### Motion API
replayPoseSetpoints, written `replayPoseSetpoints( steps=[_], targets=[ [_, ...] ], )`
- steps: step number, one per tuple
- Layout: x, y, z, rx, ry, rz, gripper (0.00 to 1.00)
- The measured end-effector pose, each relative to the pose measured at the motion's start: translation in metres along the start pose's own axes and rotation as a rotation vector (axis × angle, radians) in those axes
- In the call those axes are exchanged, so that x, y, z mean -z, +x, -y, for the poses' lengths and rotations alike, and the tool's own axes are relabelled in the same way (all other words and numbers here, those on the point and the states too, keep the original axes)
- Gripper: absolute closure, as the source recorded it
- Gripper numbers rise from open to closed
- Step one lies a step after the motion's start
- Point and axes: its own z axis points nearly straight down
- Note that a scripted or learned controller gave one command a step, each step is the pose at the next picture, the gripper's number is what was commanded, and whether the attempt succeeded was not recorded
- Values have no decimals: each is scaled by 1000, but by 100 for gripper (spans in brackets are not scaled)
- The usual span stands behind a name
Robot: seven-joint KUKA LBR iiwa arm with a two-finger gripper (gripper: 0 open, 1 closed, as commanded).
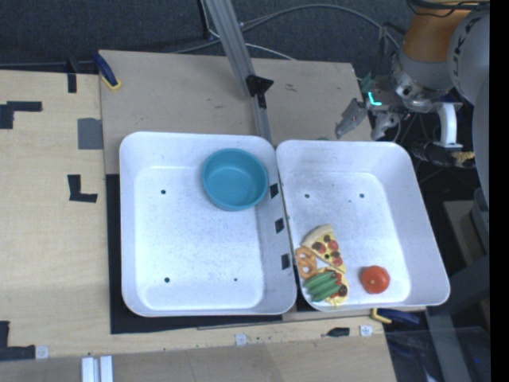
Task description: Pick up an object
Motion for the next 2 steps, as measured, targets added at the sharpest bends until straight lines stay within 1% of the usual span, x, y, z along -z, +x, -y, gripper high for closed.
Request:
replayPoseSetpoints(
  steps=[1,2],
  targets=[
    [0,0,0,0,0,0,0],
    [-62,-6,1,-1,6,0,0]
  ],
)
